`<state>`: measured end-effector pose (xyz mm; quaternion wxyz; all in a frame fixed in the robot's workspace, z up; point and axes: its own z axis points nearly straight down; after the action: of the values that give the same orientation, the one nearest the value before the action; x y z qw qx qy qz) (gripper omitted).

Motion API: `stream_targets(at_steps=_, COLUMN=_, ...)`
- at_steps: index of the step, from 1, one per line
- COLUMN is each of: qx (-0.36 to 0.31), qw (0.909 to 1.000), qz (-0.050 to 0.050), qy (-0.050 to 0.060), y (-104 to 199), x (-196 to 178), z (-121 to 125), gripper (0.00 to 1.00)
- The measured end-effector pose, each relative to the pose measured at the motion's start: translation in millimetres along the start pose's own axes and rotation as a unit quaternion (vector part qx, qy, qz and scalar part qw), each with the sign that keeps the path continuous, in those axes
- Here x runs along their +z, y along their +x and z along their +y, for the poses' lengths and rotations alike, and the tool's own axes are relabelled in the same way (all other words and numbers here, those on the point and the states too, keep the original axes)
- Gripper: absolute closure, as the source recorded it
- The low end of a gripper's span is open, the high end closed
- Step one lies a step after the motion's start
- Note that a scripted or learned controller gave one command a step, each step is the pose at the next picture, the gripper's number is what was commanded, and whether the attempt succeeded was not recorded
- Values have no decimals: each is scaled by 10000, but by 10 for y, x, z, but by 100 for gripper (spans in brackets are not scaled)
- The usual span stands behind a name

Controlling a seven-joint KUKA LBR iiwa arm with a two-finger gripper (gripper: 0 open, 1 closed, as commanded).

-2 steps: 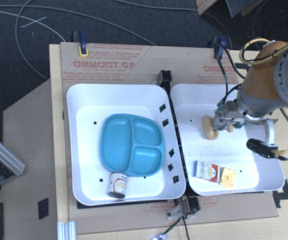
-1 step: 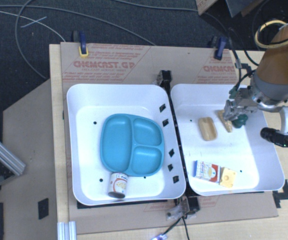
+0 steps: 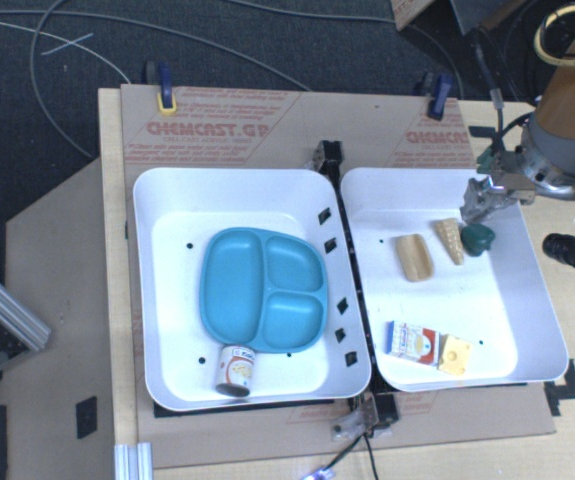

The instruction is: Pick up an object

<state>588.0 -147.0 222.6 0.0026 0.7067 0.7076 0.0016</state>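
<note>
My gripper hangs over the far right part of the right bin, on the grey arm with the orange band. Just below the gripper lies a small dark green object, touching or very close to its tip. A tan ridged piece lies immediately left of the green object. Further left is a tan bread-like roll. Near the bin's front lie a small printed carton and a yellow cheese-like wedge.
The left bin holds a blue divided plate and a small can lying at its front. Black clips join the bins along the middle. Blue clamps hold the cardboard base at the back.
</note>
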Motion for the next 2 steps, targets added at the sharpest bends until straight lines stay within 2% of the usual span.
stream_targets(at_steps=1, qx=3, qw=10000, qz=8, qy=36, y=2, x=99, z=2, gripper=100)
stream_targets(at_steps=2, qx=-9, qw=10000, qz=9, qy=21, y=484, x=32, z=136, gripper=100)
